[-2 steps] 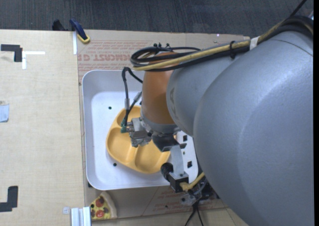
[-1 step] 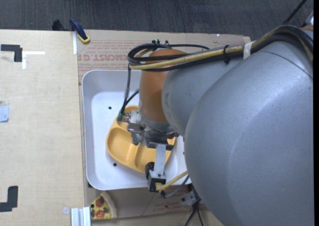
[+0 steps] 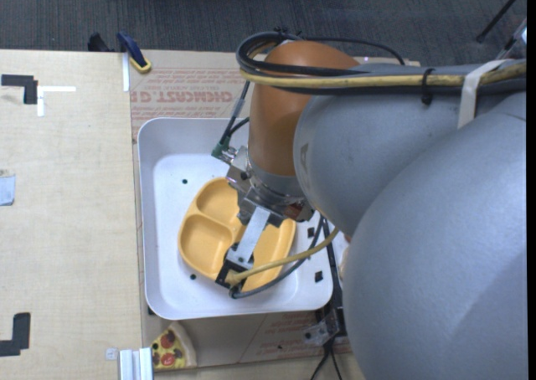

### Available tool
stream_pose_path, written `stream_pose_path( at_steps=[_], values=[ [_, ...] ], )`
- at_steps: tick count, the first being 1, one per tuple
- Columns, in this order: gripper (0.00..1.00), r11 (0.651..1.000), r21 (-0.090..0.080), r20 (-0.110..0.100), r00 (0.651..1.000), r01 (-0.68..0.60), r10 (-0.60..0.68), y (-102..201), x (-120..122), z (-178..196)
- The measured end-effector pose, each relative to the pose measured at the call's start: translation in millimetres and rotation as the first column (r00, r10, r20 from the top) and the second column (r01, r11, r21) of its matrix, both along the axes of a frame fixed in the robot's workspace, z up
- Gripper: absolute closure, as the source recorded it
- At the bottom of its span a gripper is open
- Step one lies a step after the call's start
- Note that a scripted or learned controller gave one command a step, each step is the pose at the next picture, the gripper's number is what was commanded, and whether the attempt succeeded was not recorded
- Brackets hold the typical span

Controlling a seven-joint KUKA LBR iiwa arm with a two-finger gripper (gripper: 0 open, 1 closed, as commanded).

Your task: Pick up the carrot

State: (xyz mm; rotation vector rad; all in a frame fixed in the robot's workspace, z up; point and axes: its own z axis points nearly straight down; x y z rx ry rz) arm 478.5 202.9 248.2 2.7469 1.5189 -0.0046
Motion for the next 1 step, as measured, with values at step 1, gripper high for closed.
stream_pose_path(
  at_steps=[1],
  values=[
    [1.00, 0.963, -0.002, -0.001, 0.963, 0.269, -0.269, 16.8, -0.8, 3.0]
  ],
)
